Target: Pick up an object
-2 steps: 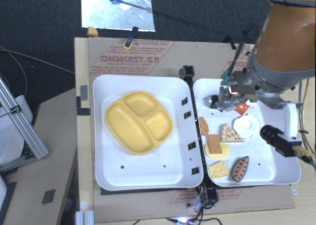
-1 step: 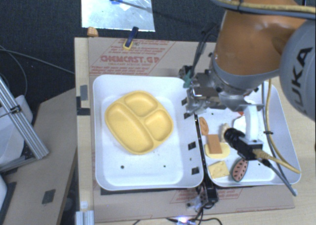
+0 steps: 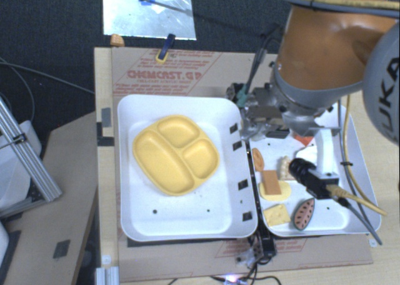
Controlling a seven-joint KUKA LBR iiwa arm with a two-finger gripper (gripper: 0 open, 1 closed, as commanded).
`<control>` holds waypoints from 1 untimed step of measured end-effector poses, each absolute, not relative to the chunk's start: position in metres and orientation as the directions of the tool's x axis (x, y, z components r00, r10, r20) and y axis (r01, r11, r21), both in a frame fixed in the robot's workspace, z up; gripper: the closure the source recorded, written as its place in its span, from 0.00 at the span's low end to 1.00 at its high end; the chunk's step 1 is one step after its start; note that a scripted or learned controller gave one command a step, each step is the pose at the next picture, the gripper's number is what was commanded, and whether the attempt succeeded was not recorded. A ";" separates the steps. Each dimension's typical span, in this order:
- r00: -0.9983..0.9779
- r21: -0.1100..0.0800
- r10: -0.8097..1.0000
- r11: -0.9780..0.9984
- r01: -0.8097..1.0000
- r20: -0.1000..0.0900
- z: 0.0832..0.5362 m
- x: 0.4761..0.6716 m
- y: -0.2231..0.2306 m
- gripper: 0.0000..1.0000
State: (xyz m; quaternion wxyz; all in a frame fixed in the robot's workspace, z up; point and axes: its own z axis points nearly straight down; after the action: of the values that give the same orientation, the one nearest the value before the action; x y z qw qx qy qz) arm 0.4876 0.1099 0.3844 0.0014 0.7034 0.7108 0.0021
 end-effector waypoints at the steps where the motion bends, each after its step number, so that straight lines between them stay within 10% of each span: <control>1: -0.017 0.007 1.000 0.017 1.000 0.001 0.395 0.488 0.110 1.00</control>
State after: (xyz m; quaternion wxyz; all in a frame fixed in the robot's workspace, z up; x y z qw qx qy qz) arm 0.4883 0.1101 0.3951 0.0020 0.7011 0.7130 0.0028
